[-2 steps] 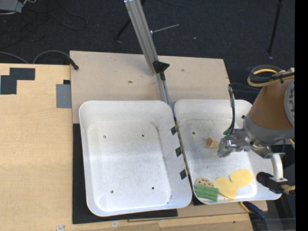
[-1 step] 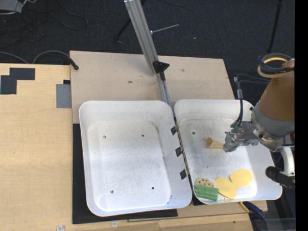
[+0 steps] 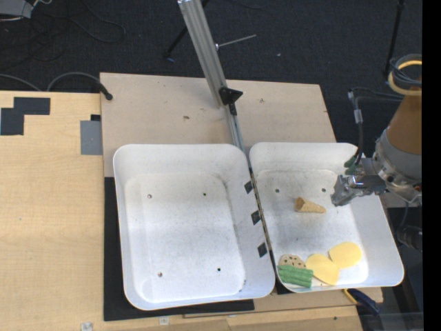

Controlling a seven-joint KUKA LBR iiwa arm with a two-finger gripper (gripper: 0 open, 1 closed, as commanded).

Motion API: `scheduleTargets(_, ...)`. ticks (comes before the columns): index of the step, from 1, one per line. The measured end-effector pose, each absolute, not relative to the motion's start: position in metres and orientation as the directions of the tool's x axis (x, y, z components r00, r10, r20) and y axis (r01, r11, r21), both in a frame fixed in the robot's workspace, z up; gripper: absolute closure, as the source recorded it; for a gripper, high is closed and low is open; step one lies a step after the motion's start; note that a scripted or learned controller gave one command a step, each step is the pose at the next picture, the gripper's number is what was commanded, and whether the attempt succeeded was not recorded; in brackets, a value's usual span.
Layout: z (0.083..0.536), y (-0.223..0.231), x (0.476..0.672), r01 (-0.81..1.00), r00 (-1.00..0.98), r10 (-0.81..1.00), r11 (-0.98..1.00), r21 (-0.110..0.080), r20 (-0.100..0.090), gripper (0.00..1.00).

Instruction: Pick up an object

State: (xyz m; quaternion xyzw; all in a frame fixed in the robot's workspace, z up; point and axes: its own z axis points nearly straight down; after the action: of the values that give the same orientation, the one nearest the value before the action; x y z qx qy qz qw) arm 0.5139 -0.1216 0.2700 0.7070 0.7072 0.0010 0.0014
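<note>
Tan wedge-shaped object (image 3: 309, 206) is being observed lying in the right bin (image 3: 372, 271), just left of the gripper (image 3: 342, 194); finger state cannot be told.

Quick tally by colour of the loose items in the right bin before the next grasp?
Yellow: 2, a round piece and a second piece beside it
Green: 1, a ridged piece
Tan: 1, a small wedge
Brown speckled: 1, a cookie-like piece
Total: 5, all in the right bin
</note>
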Motion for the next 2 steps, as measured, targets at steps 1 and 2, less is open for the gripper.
scheduleTargets(1,0.264,-0.065,0.522,1.0,-0.004,1.0,0.004,-0.004,0.002,1.0)
scheduleTargets(2,0.264,-0.013,0.534,1.0,-0.004,1.0,0.004,-0.003,0.002,1.0)
